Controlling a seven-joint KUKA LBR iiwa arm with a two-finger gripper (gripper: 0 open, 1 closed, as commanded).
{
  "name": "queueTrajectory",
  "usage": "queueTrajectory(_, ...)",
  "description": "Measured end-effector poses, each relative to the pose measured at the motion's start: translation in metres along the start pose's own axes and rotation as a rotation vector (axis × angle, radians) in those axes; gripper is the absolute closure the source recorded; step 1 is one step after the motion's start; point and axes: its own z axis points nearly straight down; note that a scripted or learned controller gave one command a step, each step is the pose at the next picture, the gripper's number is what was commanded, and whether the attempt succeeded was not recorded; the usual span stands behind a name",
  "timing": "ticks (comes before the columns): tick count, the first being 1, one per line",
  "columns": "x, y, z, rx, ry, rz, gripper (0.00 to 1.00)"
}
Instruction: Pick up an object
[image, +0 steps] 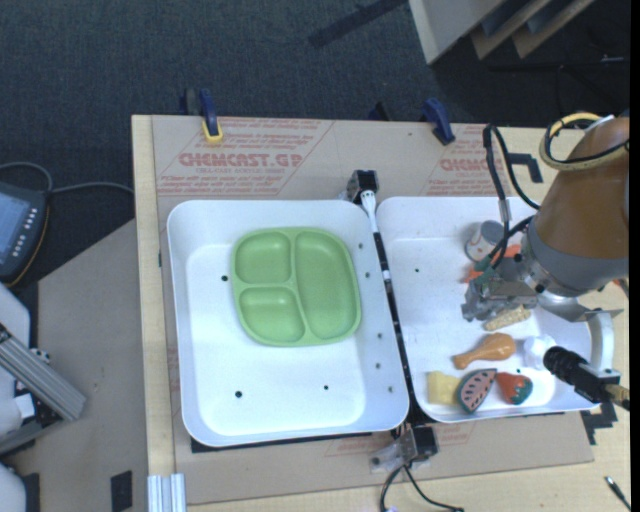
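Gripper (490, 300) low in right bin (430, 250), directly over a tan toy piece (508, 319); finger state cannot tell; drumstick (487, 349) at 6 o'clock; green divided plate (296, 286) in left bin (200, 330).

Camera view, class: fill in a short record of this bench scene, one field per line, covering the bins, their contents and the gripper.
left bin: green divided plate
right bin: toy foods, including a drumstick, watermelon slice and strawberry
gripper: low over the right bin, above a pale toy piece
grasp: cannot tell
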Motion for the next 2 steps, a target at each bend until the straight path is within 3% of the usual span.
queueTrajectory(2,0.107,-0.01,-0.021,-0.005,-0.002,-0.001,1.0)
